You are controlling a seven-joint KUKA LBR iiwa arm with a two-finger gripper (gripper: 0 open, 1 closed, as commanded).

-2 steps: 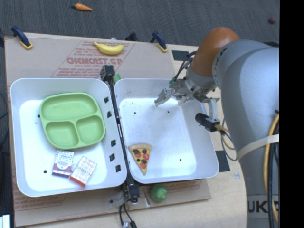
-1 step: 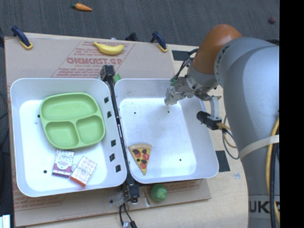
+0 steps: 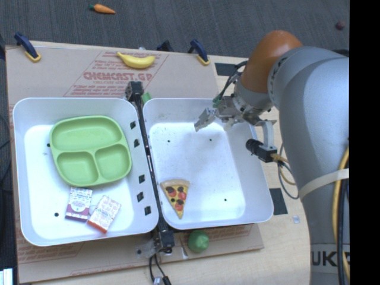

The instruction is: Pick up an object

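two shallow white bins sit side by side on my tabletop. i see the hand (image 3: 205, 119) over the upper edge of the right bin (image 3: 249, 183), and i cannot tell its state. a toy pizza slice (image 3: 176, 196) lies at that bin's lower left. the left bin (image 3: 24, 159) holds a green divided plastic plate (image 3: 90, 148) and two small snack packets (image 3: 92, 209).

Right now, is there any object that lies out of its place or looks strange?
Yes. Three toys lie outside the bins: a banana on the cardboard behind them, a green ball at the front edge, and a carrot on the floor. The pizza slice and green plate sit inside bins.
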